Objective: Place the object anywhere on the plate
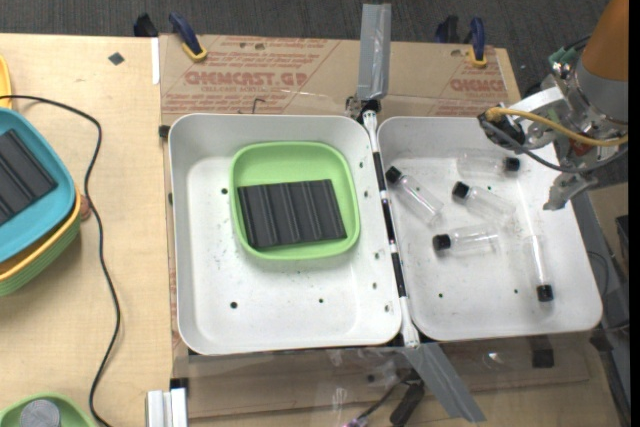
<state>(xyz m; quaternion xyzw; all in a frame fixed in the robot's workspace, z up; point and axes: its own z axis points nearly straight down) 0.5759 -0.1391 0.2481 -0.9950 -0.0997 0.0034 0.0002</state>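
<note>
Over the right bin (590, 310) our arm (600, 65) hangs at the far right edge, and its claw (562, 187) sits above the bin's upper right corner with nothing visibly between its tips. We cannot tell whether the claw is wide or narrow, since cables and the wrist block the view.

The things we could pick are clear vials with black caps, scattered across the right bin: one (411, 194) near the left wall, one (466, 240) in the middle, one (539, 267) lying lengthwise toward the right, and one (478, 194) higher up, hard to make out against the white. None touches the claw.

The green plate (296, 163) rests in the left bin (200, 305), with a dark ribbed mat (291, 213) on it.

We judge the step in hand to be the pick. To do it well, we should choose the middle vial, which lies apart from its neighbours and from the walls. We should turn the claw so its tips close across the tube's narrow width, not along its length, and come straight down over the middle of the tube. Clear round tubes likely roll and slip, so we should close slowly. Then we lift high enough to clear the divider between the bins before crossing to the plate.
</note>
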